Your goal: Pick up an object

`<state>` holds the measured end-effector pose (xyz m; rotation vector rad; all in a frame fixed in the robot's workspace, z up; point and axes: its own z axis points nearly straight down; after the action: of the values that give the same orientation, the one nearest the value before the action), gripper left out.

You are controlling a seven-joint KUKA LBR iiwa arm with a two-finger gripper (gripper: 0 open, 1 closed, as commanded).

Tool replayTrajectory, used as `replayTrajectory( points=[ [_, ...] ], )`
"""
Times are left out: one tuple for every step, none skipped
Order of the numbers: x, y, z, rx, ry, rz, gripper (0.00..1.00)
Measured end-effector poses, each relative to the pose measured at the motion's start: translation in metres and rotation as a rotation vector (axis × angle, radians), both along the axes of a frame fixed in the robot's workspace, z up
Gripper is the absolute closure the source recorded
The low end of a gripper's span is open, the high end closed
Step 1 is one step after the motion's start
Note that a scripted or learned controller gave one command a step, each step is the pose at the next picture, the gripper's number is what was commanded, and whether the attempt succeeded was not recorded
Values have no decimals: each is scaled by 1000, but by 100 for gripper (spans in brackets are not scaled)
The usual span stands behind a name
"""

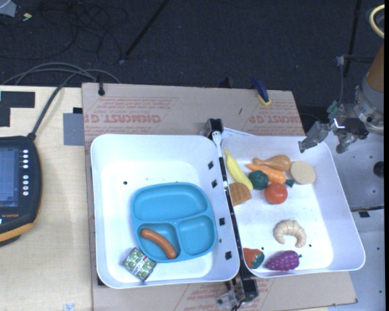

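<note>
The gripper [329, 135] is hovering over the right bin's [350, 238] far right corner, fingers spread wide with nothing between them, probably parked clear before a descent. The left bin [110, 173] is carrying a blue tray [175, 203], its sausage [159, 243] lying diagonally in the near-left compartment. The likeliest target, the banana [236, 169], is lying by the right bin's left wall, long axis running far-to-near, tip pointing at the far edge. The croissant [291, 232] and grapes [282, 260] are sitting toward the near edge.
</note>
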<state>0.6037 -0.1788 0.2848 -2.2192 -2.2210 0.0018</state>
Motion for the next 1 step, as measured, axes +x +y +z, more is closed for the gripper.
replayTrajectory(
  points=[
    [-28,61,-204,-2,1,-1,0]
  ],
)
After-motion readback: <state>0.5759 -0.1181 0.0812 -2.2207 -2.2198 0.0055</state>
